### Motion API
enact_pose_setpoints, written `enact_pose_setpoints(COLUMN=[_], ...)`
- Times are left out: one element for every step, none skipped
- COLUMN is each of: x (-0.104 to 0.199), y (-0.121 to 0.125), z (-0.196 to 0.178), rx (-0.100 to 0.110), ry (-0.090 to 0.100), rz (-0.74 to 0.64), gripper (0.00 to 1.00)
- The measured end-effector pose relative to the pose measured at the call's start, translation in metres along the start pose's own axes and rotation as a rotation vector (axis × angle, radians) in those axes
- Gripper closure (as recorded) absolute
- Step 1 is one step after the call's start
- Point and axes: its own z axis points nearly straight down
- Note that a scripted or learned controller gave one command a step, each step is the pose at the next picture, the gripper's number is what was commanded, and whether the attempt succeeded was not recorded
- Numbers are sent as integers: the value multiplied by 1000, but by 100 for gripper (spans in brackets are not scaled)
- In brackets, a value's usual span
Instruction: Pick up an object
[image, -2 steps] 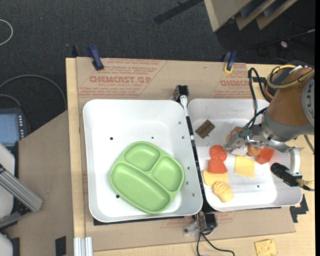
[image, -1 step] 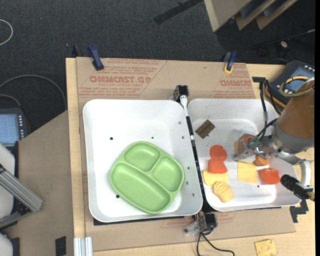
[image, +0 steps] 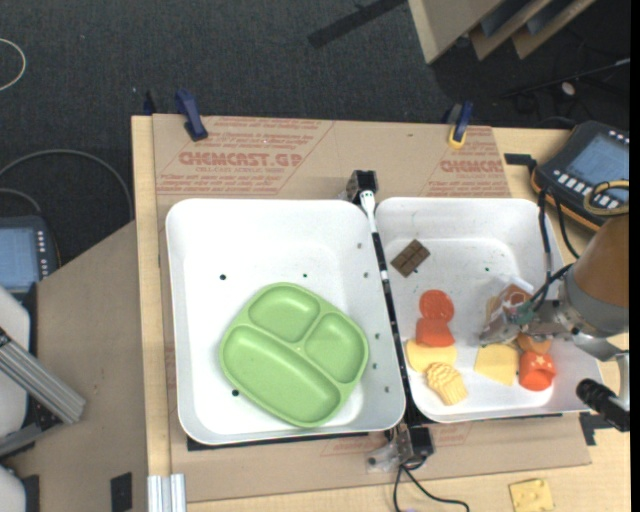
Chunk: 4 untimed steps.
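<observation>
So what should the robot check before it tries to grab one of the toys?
1. Toys within reach in the right bin: ok; several lie near the arm.
2. Hand over the toys: ok, it sits at that bin's right side.
3. Hand open or shut: cannot tell.
4. One toy alone to grab: not ok for the yellow block and orange toy, which touch; the brown piece lies apart.
5. Green tray out of the way: ok, it is in the left bin.

The green three-compartment tray (image: 293, 352) looks like smooth matt plastic. The two shallow white bins (image: 190, 300) seem smooth plastic. The brown board (image: 300, 150) underneath looks like matt cardboard.
</observation>
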Motion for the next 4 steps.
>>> enact_pose_setpoints(x=[15, 10, 87, 155], y=[59, 60, 129, 92], z=[4, -9, -20, -94], rx=[13, 3, 23, 26], ry=[-5, -14, 7, 9], rz=[4, 9, -2, 0], gripper=[0, 100, 100, 100])
